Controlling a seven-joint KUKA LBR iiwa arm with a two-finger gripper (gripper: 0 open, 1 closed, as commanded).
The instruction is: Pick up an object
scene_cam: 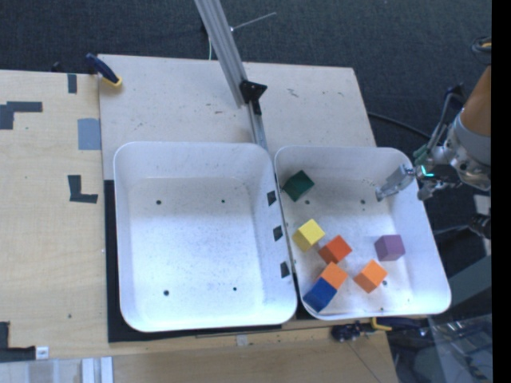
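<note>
The right bin (343, 153) holds several small blocks. A dark green block (299, 185) lies near its far left corner. Closer to me sit a yellow block (310, 234), a red-orange block (336, 249), an orange block (333, 276) and a blue block (320, 294), bunched together. Right of them are another orange block (370, 276) and a purple block (389, 247). My gripper (408, 183) hangs over the bin's right rim, open, with nothing between its fingers. It is up and to the right of the purple block.
The left bin (120, 162) stands beside the right one, and their rims touch in the middle. A slanted metal rail (219, 30) comes down from the top to the bins' shared far corner. A blue and yellow clamp (104, 70) lies on the bench at far left.
</note>
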